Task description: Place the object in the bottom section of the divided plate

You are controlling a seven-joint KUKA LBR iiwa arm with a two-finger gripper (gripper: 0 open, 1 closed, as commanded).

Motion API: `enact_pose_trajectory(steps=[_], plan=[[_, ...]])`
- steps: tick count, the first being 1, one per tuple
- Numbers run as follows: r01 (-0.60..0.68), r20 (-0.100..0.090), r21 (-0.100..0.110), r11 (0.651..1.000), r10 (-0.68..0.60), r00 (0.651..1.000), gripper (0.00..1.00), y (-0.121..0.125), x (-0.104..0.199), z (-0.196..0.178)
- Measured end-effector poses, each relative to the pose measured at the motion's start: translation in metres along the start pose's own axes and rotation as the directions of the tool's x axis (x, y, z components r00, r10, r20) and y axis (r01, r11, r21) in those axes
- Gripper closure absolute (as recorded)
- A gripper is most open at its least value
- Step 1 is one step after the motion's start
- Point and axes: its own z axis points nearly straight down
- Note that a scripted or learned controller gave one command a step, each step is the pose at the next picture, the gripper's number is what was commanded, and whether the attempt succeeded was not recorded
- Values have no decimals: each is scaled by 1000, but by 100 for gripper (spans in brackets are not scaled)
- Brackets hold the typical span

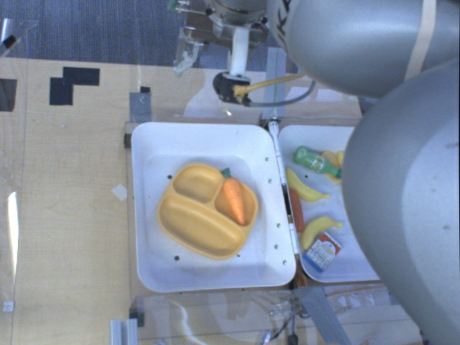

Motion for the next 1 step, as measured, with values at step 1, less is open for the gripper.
enact_pose_trajectory(steps=[1], plan=[[-51, -2, -2, 999, 51, 999, 0, 0, 0, -49]])
